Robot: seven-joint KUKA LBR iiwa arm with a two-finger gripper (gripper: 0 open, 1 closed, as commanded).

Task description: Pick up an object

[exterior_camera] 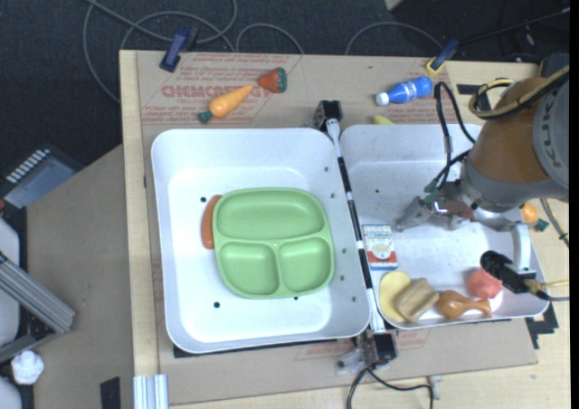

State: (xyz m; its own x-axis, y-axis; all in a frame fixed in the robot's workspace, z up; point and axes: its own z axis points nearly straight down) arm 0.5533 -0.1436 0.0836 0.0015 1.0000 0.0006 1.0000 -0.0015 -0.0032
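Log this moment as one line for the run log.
arm: over right bin | gripper: above bin floor, nothing seen held | nearest: small carton | left bin: green tray

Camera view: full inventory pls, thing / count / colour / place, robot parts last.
Bins: 2, white, side by side on the bench.
Divided plate: 1, green, in the left bin.
Sausage-like toy: 1, orange-red, in the left bin against the plate's left edge.
Small carton: 1, white with red and blue, right bin beside the divider.
Toy foods: a cluster, yellow, tan, brown and pink, along the right bin's near edge; exact count unclear.
Toy carrot: 1, orange, on the bench behind the left bin.
Strawberry-like toy: 1, red with green, next to the carrot.
Bottle: 1, blue and white, lying behind the right bin.
Arm: 1, grey with orange band, over the right bin.
Gripper: 1, metallic, above the right bin's floor.
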